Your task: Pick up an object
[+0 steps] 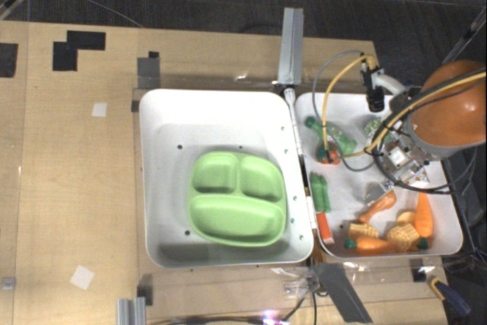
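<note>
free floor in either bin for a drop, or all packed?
Left bin: bare floor all round the green tray, widest along the bin's far and left walls. Right bin: near end crowded with carrots and other toy food, the arm and cables over the far part. Small bare patch mid-bin, right of the green pepper.

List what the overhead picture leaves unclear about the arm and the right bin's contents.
- Gripper, camera view: masked by cables and the wrist, so its state is unreadable.
- Right bin: the arm covers its upper right part.
- Small items near the carrots: too small to identify.
</note>
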`<control>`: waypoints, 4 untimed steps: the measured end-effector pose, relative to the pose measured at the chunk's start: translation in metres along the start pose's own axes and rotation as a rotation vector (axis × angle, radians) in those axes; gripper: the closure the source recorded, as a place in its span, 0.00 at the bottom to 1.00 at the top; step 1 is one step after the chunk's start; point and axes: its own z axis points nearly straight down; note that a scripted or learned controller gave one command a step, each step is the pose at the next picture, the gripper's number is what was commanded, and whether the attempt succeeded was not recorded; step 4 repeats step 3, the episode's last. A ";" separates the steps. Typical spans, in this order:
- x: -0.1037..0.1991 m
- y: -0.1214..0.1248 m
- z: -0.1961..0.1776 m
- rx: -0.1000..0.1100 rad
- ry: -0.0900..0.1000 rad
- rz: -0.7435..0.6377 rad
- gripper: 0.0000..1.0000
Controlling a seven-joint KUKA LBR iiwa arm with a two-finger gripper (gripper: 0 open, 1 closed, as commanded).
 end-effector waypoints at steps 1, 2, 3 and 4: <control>-0.039 0.045 0.000 0.004 0.010 0.043 0.00; -0.080 0.034 0.000 0.004 0.014 -0.092 0.00; -0.089 0.028 0.000 0.002 0.017 -0.178 0.00; -0.089 0.028 0.000 0.002 0.017 -0.178 0.00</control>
